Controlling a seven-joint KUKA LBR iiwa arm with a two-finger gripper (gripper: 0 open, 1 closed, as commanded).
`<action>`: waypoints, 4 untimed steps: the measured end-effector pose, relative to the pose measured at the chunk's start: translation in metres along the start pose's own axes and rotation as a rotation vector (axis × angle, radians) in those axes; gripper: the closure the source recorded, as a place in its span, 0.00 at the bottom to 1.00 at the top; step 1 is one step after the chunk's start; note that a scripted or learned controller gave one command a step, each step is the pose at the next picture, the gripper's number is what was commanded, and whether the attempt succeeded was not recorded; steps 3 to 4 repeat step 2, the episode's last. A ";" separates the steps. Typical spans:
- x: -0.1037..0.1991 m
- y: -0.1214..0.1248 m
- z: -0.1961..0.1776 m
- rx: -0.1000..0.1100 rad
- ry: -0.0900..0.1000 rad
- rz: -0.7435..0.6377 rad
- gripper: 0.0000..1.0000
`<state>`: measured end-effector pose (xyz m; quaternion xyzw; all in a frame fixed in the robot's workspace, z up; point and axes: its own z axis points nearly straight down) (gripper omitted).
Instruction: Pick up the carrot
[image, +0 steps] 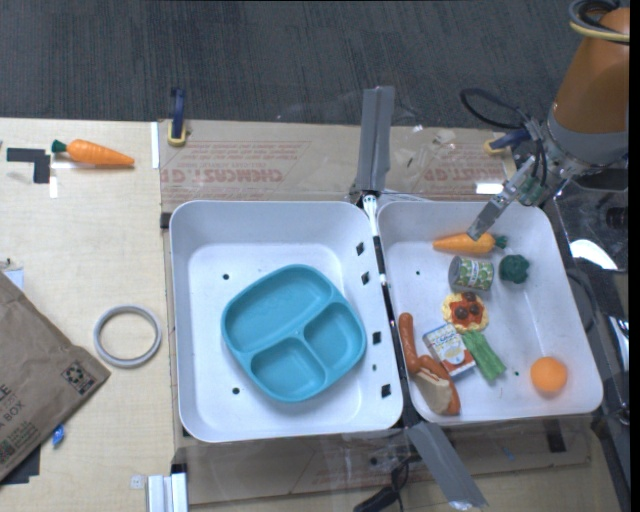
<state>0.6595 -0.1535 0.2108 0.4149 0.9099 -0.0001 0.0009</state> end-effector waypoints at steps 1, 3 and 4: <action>-0.011 -0.025 0.032 0.001 0.001 0.408 0.00; -0.003 -0.003 0.004 -0.001 -0.002 0.359 0.00; -0.003 -0.003 0.004 -0.001 -0.002 0.359 0.00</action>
